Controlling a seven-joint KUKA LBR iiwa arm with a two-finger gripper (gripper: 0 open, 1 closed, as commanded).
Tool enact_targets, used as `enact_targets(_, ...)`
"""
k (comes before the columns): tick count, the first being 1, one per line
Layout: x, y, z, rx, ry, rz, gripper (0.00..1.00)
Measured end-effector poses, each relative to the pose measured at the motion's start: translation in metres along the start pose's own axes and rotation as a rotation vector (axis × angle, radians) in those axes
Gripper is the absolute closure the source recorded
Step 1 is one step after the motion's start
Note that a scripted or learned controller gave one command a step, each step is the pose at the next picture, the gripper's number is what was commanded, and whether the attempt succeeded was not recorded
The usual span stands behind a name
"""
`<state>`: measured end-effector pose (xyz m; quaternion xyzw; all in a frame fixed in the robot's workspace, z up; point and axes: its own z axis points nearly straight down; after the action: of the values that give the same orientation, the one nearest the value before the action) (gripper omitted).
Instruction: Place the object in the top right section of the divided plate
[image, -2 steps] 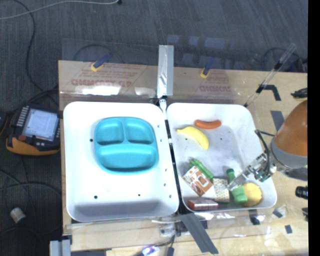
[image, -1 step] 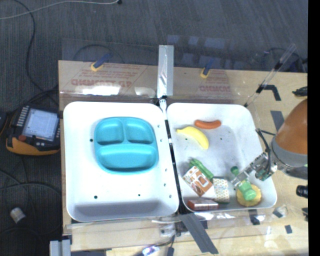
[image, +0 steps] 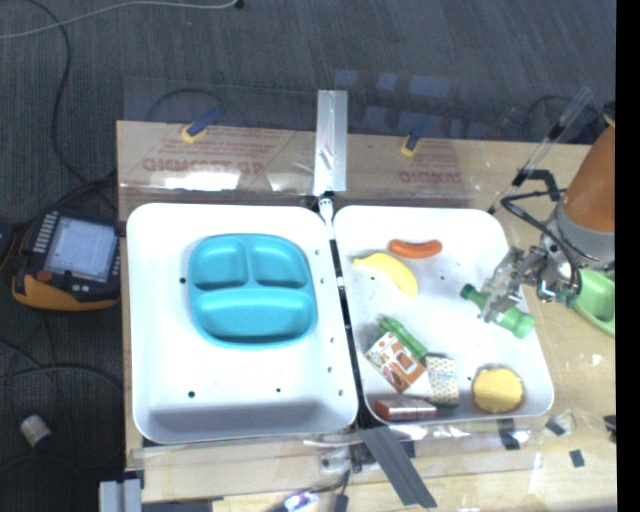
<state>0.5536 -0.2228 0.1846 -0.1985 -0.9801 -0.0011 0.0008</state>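
Two white bins side by side. Left bin (image: 160, 390) carries the blue divided plate (image: 252, 288), roughly centred: two small sections on the far side, one wide section near. Target is the far-right small section, nothing in it yet.

Right bin (image: 455, 222) is the pick source, with loose items scattered for grasp access: yellow banana (image: 390, 271) and red-orange sausage (image: 415, 247) at the far side, green bottle (image: 498, 309) at the right wall, printed carton (image: 397, 362) and yellow round item (image: 497, 389) near, small brown tube (image: 405, 410) at the near rim.

Arm comes in from the right, orange band visible. Gripper (image: 503, 287) sits right over the green bottle, probably the pick target. Too cluttered and blurred there: can't tell the jaw state or whether the bottle is actually gripped. Judging by layout, still pick phase; transfer to the left bin not yet done.
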Motion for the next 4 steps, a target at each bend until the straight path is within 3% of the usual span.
enact_targets(2,-0.102,0.041,-0.005,0.000,-0.003,-0.530,1.00)
enact_targets(3,-0.107,0.044,0.035,0.000,-0.001,-0.756,1.00)
enact_targets(4,-0.107,0.045,0.030,0.000,-0.003,-1.033,1.00)
